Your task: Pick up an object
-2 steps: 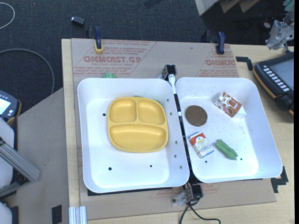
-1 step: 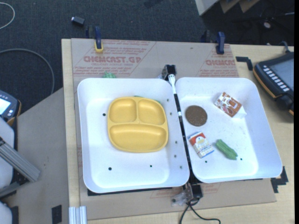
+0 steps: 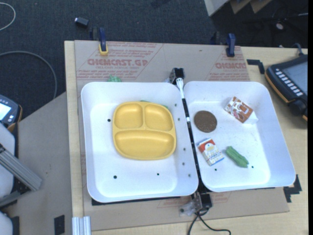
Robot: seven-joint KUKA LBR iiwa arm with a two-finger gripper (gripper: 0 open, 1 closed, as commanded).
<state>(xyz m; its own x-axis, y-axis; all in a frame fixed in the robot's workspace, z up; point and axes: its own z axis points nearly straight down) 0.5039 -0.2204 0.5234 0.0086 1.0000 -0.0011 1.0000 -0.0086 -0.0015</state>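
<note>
We start at the left bin [image 3: 98, 180], where a yellow divided plate [image 3: 144, 130] with three compartments sits a little above centre, well clear of the dividing rims. Crossing into the right bin [image 3: 279, 170], we find a brown round disc [image 3: 205, 121] close to the inner rim, a small red-and-white carton [image 3: 211, 151] just below it, a green pickle-shaped toy [image 3: 236, 156] just beside the carton's right, and a red-and-white patterned packet [image 3: 238, 109] up toward the far corner, apart from the rest. We see these four lying separate, none stacked, and we cannot tell the pincer's state from here.
</note>
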